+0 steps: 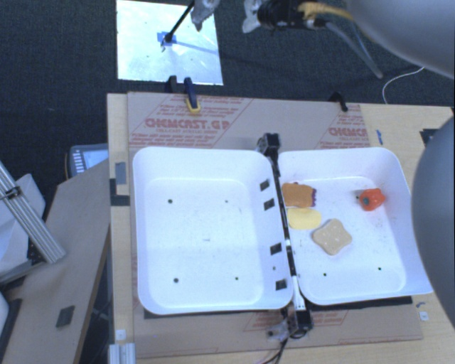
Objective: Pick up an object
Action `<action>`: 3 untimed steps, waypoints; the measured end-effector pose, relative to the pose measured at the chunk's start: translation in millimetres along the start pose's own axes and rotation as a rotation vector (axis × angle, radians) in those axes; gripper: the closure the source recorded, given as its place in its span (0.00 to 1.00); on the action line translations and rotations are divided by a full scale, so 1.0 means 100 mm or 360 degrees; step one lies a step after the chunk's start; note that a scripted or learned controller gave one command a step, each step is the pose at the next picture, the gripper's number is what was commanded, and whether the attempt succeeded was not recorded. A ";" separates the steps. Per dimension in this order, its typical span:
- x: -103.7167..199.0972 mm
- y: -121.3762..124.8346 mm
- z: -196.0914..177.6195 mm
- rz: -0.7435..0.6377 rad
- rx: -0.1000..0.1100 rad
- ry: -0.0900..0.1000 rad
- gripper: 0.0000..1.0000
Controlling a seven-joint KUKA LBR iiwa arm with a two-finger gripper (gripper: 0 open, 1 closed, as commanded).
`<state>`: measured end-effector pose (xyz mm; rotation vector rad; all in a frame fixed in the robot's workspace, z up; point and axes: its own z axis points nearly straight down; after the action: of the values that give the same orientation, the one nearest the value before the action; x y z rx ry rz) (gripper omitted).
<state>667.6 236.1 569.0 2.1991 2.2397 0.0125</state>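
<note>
Several small toy foods lie in the right bin [398, 266]. An orange-brown piece with a purple edge [298, 195] sits by the bin's left wall, with a flat yellow piece [304, 219] just below it. A tan toast slice [332, 237] lies toward the middle, and a red-orange vegetable [370, 199] is further right. My gripper [226, 15] hangs high at the top of the view, far from the bins and beyond the bench's back edge. It is open, and nothing is between its fingers [203, 13].
The left bin [206, 234] adjoins the right one along a central seam. A shiny metal plate [169, 41] lies on the floor beyond the bench. A yellow clamp [192, 103] grips the back edge. The grey arm body [435, 213] looms at the right.
</note>
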 end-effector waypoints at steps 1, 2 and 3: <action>0.01 0.00 -0.12 -0.0006 -0.0004 0.0002 1.00; -0.99 -0.43 1.72 0.0040 0.0040 -0.0015 1.00; -0.60 -0.02 2.11 0.0021 0.0016 -0.0006 1.00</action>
<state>668.8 177.0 358.0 2.2174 2.2282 -0.0026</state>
